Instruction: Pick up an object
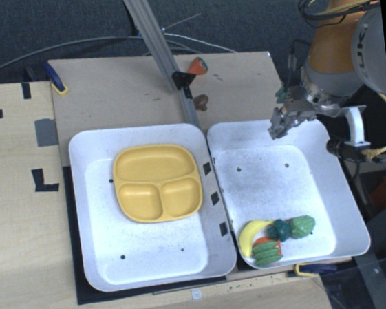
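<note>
1. Surface (19,205): light wooden board with black tape marks at the left; it carries two shallow white bins set side by side, their inner rims touching.
2. Left bin (93,217): holds one yellow divided tray (158,182), three compartments, lying flat in the upper half of the bin. The lower half of the floor is bare apart from dark specks.
3. Right bin (320,177): holds a cluster of small toy foods packed into the near left corner, against the front wall.
4. Yellow banana (250,234): curved, at the left end of the cluster, next to the divider side.
5. Dark green piece (280,230): just right of the banana, touching it or nearly so.
6. Lighter green piece (302,226): rightmost in the cluster, beside the dark green one.
7. Red and green piece (266,251): below the banana, nearest the front wall.
8. Arm (340,43): grey with an orange band, entering from the right.
9. Claw (277,127): over the far rim of the right bin, well apart from the cluster. How far its tips are parted cannot be told; nothing is seen in it.
</note>
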`<state>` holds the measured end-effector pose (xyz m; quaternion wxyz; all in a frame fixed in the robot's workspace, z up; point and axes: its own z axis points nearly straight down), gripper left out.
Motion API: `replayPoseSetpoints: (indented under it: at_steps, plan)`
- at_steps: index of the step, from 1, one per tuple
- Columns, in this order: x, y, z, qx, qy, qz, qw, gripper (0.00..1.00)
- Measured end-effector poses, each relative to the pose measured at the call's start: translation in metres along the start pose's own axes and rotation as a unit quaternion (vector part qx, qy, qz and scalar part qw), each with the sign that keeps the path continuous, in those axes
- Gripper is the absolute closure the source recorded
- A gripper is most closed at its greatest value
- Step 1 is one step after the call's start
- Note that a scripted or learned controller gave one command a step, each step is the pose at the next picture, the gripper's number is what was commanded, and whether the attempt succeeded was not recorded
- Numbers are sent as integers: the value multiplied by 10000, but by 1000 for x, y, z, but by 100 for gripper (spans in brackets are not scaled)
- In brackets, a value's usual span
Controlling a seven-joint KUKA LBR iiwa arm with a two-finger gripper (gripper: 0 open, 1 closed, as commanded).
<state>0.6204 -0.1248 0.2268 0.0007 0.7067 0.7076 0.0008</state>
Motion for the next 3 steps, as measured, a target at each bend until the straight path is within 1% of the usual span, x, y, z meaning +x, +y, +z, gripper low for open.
replayPoseSetpoints:
  at_steps: [1,2,3]
  plan:
    - [61,-7,-8,15,13,-31,10000,100]
    - [117,-21,2,29,7,-28,10000,100]
    - [175,-35,2,27,9,-32,10000,100]
